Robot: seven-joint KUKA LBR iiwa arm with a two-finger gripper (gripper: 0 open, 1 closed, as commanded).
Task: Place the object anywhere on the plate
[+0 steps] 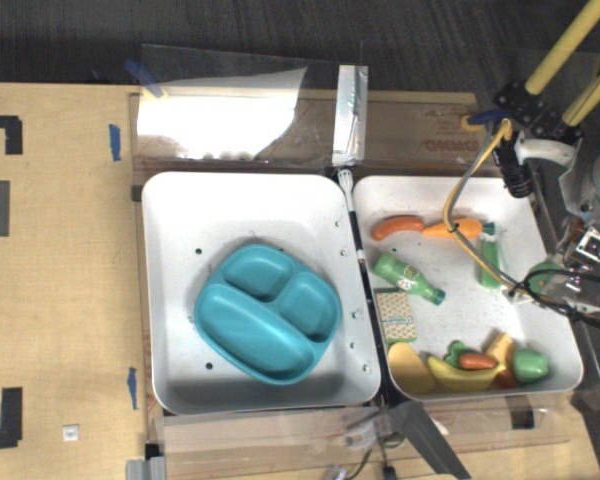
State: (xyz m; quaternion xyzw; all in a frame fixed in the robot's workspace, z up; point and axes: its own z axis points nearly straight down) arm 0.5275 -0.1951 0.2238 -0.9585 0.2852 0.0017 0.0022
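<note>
While plate [268, 311] sits in left bin [170, 268], hand [570, 298] over right bin's [540, 368] edge.

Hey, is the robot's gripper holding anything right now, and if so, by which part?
Cannot be told. The gripper sits at the right bin's right edge among cables, too small and cluttered to show anything between its fingers.

Teal plate [268, 312] in left bin [170, 268]; toys fill right bin [540, 238].
</note>
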